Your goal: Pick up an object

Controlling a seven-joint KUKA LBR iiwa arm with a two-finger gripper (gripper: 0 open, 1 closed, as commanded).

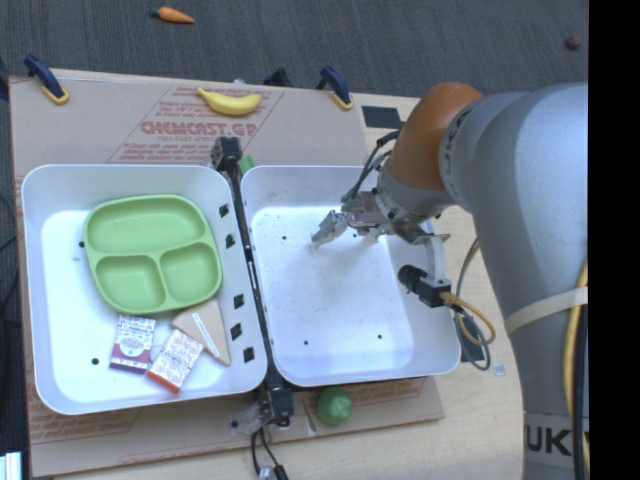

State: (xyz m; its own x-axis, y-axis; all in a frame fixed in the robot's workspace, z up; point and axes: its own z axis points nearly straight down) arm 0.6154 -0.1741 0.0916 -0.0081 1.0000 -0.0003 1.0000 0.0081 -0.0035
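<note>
gripper [330, 230] sits over the right bin [300, 358], up around 11 o'clock from that bin's middle, with the grey arm [520, 168] coming in from 3 o'clock and the orange band [435, 118] just above the wrist. we can make out the fingers [326, 232] a little apart, tips pointing toward 8 o'clock, and nothing between them as far as we can see.

stuff to pick is all in the left bin [40, 268]. green tray [152, 251] with three compartments lies near the middle, slightly toward 12. at 6 o'clock from it we've got two small packets [133, 343] [176, 359] side by side, and a tan wedge [203, 334] just at 3 o'clock of them, touching or nearly so, hard to tell.

outside the bins: banana [230, 100] on the cardboard [120, 108] at 12 o'clock, green ball [335, 405] at 6 o'clock just below the right bin's rim, and a carrot [174, 14] on the floor way up at 11. blue clamps [46, 78] [336, 86] grip the cardboard's top edge.
</note>
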